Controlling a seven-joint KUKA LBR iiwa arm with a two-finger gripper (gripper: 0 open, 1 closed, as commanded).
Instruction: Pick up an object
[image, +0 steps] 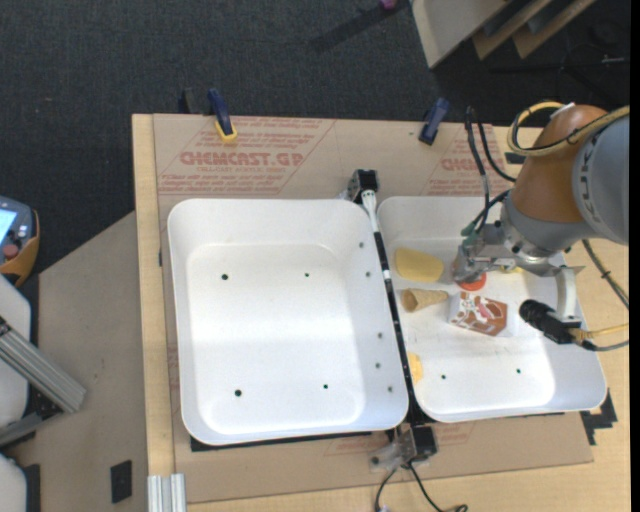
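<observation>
While the end effector (472, 272) hangs, grip unreadable, 2 bins (200, 250) hold 4 objects (418, 265).

Two bins sat side by side on a board, the left bin (270, 320) and the right bin (500, 385) touching along their inner rims. In the right bin, a wedge-shaped piece (418, 265) lay near the inner rim, with a smaller cone-shaped piece (424, 298) just in front of it. Right of these lay a packet (479, 314), directly beneath the gripper (474, 270). A small piece (415, 368) rested at the inner rim, nearer the front.
</observation>
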